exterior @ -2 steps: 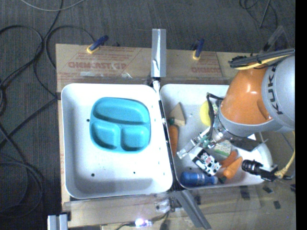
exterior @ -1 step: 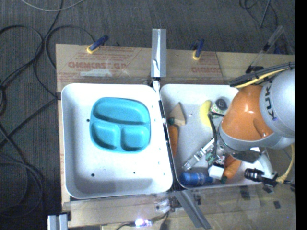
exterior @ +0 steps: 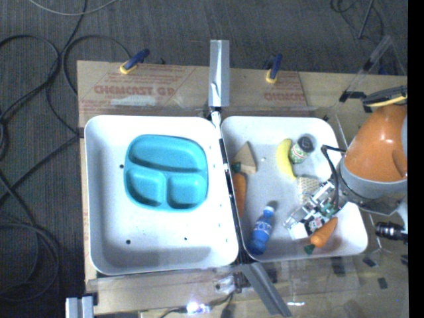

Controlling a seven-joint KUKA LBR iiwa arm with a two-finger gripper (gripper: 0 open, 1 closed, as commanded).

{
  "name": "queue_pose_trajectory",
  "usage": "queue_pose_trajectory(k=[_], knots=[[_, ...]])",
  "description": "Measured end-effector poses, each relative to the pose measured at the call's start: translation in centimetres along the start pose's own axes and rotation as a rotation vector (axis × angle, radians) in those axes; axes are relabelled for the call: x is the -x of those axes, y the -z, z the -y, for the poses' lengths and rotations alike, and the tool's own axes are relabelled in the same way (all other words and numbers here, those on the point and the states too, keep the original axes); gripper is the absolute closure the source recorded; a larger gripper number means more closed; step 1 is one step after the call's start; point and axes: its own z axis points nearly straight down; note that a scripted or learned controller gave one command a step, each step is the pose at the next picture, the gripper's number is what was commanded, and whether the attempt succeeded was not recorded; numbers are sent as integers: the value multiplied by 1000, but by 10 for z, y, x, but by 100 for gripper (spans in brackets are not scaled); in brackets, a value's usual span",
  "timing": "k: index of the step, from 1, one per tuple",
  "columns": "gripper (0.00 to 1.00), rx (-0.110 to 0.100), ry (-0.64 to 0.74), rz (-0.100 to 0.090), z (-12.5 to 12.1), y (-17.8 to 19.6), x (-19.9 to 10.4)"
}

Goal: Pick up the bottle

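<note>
A blue bottle (exterior: 261, 230) with a pale cap lies on its side near the front left corner of the right bin (exterior: 344, 144). The gripper (exterior: 311, 209) is low over the front right part of that bin, to the right of the bottle and apart from it. An orange carrot (exterior: 323, 233) lies just below the gripper. The arm's orange band and grey wrist (exterior: 377, 158) come in from the right.
The right bin also holds a small dark-capped jar (exterior: 303, 148), a yellow banana (exterior: 285, 158), a tan wedge (exterior: 245, 156) and a second carrot (exterior: 238, 187) by the left wall. The left bin (exterior: 106, 244) holds a blue divided tray (exterior: 167, 171).
</note>
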Motion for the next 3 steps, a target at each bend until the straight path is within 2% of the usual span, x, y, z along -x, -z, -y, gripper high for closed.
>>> queue_pose_trajectory(k=[1,2,3], knots=[[0,-2,29,13,-34,-27,-44],[0,-1,-73,2,-89,136,-84],[0,-3,-30,-2,-62,49,-82]])
